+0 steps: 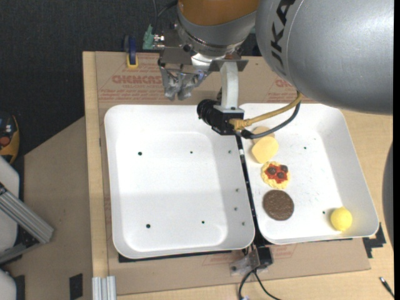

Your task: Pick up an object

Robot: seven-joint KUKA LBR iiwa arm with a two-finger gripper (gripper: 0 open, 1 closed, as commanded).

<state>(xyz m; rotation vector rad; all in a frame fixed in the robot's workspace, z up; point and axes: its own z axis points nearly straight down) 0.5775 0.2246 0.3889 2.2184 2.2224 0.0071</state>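
Note:
In the right bin [350,142] lie several small objects: a pale yellow lump [264,149] near the divider, a red-and-yellow pizza-like toy [275,174] just below it, a brown round disc [278,205], and a yellow ball [340,218] in the near right corner. My gripper [179,87] hangs over the cardboard just behind the back rim of the left bin [125,167], well away from all the objects. Nothing shows held in it.
A black fixture [215,117] with a yellow cable sits at the back end of the divider between the bins. The arm's large grey body [331,36] covers the upper right. A blue-and-yellow clamp [132,50] stands at the cardboard's back edge.

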